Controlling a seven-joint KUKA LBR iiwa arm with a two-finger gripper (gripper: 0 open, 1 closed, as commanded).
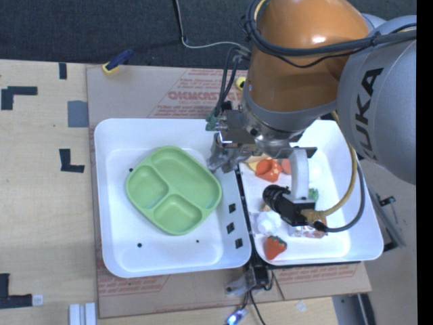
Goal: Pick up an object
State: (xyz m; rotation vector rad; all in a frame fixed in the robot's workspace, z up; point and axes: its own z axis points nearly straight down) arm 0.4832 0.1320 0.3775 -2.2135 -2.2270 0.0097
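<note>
We read "KUKA" in black letters on the grey arm (379, 100), partly cut off, and red print like "CHEMICALS" on the cardboard sheet (183, 93) under the bins

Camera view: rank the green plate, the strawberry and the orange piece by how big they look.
1. Green plate, by far the largest.
2-3. Strawberry and orange piece look about alike; the arm partly hides the orange piece, so no ranking.

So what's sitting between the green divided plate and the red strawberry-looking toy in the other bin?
In the camera view, the raised white rims where both bins meet, dotted with black marks, separate the green divided plastic plate from the red strawberry-shaped toy; otherwise bare white bin floor.
</note>
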